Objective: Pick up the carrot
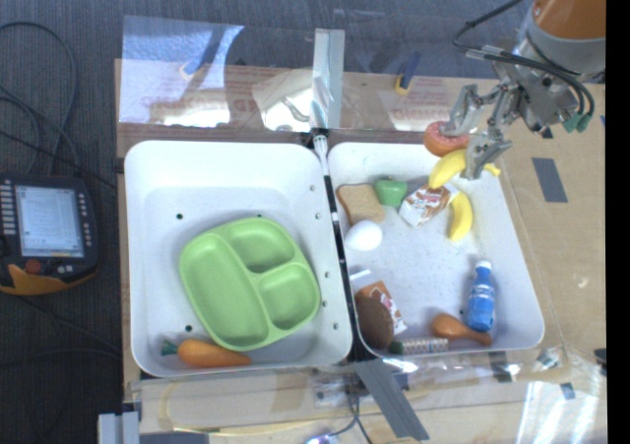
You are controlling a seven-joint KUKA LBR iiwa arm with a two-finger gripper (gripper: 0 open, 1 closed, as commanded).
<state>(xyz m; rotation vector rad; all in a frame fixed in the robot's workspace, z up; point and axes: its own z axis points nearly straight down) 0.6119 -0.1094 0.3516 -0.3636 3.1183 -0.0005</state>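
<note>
Not started: orange carrot (207,354) lies untouched in left bin; two-finger gripper (478,130) spread, grasping nothing (well apart).

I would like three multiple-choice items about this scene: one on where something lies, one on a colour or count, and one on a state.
1. Where does the carrot lie?
A. Left bin, near corner, beside the green plate
B. Right bin, beside the blue bottle
C. On the bench outside both bins

2. How many compartments has the green plate?
A. Two
B. Three
C. Four

3. The end effector is
A. shut on the carrot
B. above the right bin's far edge, away from the carrot
C. resting on the plate

Key: 1 A, the carrot lies by the plate in the left bin; 2 B, three hollows show; 3 B, it hangs over the right bin near the bananas.
</note>
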